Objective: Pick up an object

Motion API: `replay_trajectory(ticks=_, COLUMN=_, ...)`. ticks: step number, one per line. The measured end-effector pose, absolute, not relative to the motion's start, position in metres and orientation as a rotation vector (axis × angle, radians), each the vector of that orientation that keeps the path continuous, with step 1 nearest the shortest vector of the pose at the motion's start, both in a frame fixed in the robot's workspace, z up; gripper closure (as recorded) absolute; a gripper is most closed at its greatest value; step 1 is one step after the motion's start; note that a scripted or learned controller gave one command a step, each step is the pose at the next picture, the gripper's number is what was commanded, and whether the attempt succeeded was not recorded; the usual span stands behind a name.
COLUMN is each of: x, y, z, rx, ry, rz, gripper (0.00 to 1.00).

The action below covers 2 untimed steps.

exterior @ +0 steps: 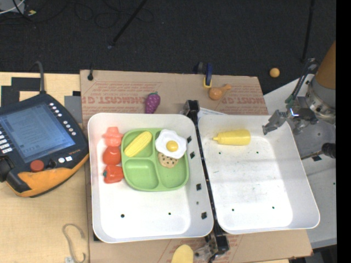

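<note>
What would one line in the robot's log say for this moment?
stage: approach | gripper: at right bin's far right edge, nothing seen held | nearest: yellow mustard bottle lying in right bin | green tray in left bin

From my seat, the divided plate (155,169) lies in the left bin (143,218). On it sit corn (137,143), egg (170,143) and cookie (167,160). Left of the plate, touching it, stands a toy figure (112,154). Right of the plate, in the right bin (258,201), lies a bottle (232,138).

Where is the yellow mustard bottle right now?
The yellow mustard bottle lies on its side near the top-left corner of the right bin, close to the divider, left of the gripper.
</note>
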State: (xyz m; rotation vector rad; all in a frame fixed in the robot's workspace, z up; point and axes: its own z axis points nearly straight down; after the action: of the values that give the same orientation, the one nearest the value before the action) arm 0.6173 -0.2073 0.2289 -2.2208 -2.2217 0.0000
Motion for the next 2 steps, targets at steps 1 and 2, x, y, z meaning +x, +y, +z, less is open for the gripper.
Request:
replay_trajectory(ticks=1, x=0.615, y=-0.201, z=0.184, rx=-2.217, ry=-2.219, rz=0.003, gripper=0.00)
replay_trajectory(ticks=2, x=0.617, y=-0.195, z=0.140, rx=-2.212, ry=-2.225, rz=0.003, gripper=0.00)
